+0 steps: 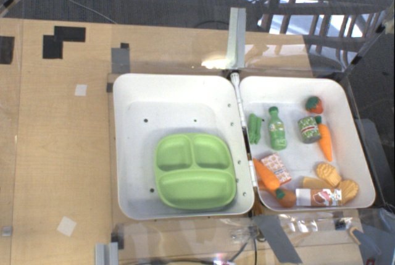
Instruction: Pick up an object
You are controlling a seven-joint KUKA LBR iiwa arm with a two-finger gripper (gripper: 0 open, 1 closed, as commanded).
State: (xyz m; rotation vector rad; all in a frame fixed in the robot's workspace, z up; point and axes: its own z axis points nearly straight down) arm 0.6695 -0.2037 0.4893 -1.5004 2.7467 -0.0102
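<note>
I have not picked anything up yet, the little green plastic bottle point(276, 128) and long orange toy carrot point(324, 141) lie in the right white bin point(349, 110), the green plate with three parts point(195, 170) sits in the left white bin point(136, 115).

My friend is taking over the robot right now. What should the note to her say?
Left bin: a green tray, sitting flat.
Right bin: all the toy food. Green bottle, pea pod, can, strawberry, carrot, a second carrot by the near-left wall, snack pack, bread pieces, white box.
Done: nothing picked up yet; every item lies in a bin.
Left: choose one item and lift it. The bottle and can have some space around them, so they look easiest.
</note>
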